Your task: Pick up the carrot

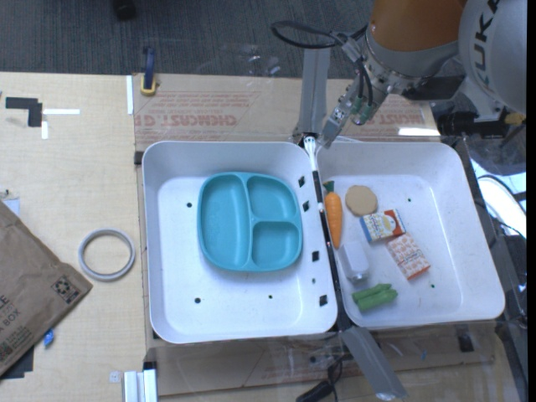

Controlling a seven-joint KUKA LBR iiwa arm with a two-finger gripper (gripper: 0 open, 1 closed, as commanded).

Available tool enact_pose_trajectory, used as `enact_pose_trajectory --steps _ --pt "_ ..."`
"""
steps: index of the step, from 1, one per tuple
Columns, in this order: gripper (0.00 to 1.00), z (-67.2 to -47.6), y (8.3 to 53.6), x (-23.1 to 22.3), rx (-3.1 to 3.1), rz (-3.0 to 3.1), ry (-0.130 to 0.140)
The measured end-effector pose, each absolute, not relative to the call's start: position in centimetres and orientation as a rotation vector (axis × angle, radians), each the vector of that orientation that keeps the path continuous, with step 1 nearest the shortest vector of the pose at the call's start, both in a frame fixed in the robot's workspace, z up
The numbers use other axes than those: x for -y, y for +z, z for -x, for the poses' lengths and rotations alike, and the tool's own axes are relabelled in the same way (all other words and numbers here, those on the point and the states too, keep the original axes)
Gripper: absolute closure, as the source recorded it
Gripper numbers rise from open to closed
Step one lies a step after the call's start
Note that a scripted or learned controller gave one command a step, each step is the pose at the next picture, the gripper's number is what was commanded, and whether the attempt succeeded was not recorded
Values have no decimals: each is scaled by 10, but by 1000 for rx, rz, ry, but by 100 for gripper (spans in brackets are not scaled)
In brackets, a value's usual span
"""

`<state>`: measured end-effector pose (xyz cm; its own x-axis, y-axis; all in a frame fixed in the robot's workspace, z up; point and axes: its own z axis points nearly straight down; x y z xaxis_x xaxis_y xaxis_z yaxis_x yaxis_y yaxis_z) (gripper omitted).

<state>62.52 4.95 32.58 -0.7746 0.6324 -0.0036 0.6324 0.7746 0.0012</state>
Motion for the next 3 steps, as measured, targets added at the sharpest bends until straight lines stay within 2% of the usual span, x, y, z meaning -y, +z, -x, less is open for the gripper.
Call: enact_pose_trajectory --steps 1,2,3 --pt "100 -599 301 -85 -3102 -493 0" --pt "100 -553 326 -28 -3140 3 0" --pt "100 -548 348 2 -3136 -75 0"
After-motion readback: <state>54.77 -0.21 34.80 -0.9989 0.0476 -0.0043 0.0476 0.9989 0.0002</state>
